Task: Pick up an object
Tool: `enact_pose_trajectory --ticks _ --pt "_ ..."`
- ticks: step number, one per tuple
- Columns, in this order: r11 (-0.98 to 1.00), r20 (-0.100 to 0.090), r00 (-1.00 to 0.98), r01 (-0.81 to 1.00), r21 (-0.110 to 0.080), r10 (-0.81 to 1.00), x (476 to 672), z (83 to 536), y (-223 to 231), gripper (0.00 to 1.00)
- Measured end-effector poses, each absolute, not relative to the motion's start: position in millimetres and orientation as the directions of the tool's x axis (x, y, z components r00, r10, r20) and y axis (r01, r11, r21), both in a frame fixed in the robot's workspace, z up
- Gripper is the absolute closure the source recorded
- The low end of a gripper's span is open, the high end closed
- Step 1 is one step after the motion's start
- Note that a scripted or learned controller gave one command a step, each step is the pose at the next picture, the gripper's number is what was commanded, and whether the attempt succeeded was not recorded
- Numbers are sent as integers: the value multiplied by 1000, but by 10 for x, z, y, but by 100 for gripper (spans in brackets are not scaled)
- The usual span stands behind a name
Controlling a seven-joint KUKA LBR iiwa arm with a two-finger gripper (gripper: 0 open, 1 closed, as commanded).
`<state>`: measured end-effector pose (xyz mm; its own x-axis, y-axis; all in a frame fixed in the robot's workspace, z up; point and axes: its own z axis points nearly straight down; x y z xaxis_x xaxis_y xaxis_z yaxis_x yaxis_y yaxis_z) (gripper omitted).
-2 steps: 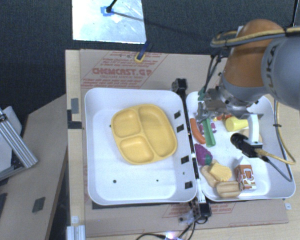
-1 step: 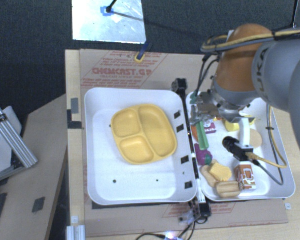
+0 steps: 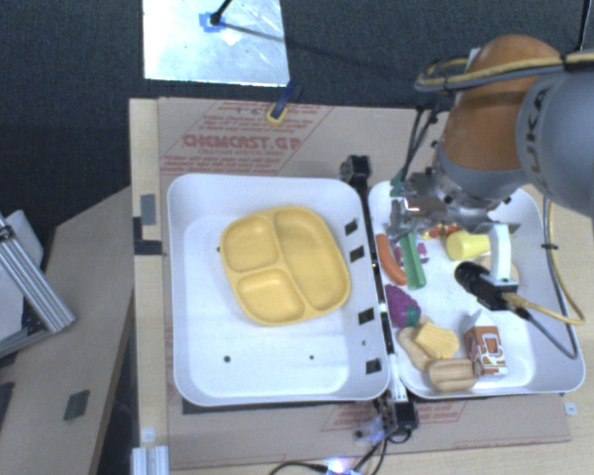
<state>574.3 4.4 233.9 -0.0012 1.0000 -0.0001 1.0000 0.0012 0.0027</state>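
Note:
My gripper (image 3: 407, 222) reaches down into the far left part of the right bin (image 3: 554, 359), under the orange-banded wrist. Just in front of it lie a green stick-shaped toy (image 3: 413, 265) and an orange carrot-like piece (image 3: 388, 257) by the bin's left wall. A yellow piece (image 3: 467, 244) and small red bits (image 3: 437, 232) lie to the gripper's right. Nearer the front sit a purple piece (image 3: 403, 308), a yellow wedge (image 3: 438, 339), a bread roll (image 3: 452, 372) and an orange carton (image 3: 487, 350). The arm hides the bin's far part.
The left bin (image 3: 203, 364) holds a yellow divided plate (image 3: 282, 263). Black clips line the wall between the two bins (image 3: 371, 295). Cardboard (image 3: 238, 137) lies beneath both bins, and a shiny sheet (image 3: 213, 28) lies beyond them.

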Motion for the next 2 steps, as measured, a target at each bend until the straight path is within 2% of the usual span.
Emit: enact_pose_trajectory --ticks 2 --pt "3 1 -3 1000 1 1000 5757 2343 104 100"
